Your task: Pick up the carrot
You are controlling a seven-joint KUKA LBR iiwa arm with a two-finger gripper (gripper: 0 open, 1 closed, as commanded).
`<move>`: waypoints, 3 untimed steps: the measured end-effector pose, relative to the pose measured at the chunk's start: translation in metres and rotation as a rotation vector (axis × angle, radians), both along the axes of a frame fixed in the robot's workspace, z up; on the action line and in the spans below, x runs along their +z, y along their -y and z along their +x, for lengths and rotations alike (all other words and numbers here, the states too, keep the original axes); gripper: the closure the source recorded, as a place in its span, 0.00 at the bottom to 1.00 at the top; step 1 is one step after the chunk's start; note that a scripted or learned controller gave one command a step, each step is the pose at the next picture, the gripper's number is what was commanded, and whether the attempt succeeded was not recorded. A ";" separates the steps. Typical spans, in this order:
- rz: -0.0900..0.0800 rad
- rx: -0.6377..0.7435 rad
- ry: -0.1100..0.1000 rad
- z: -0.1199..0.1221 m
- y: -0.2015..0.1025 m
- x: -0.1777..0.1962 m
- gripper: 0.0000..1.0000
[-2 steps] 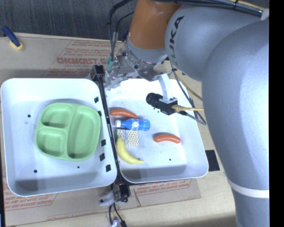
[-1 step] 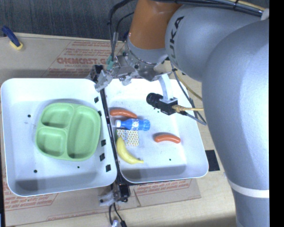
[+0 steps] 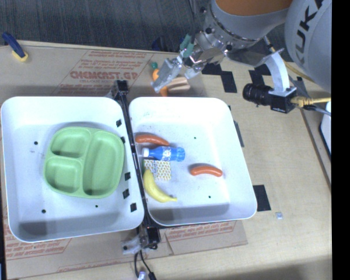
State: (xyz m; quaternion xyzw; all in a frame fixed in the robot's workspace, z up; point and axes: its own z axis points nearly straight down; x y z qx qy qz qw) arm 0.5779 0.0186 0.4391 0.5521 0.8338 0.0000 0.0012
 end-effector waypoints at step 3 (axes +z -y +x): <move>-0.001 -0.542 -0.005 0.078 0.167 -0.286 0.00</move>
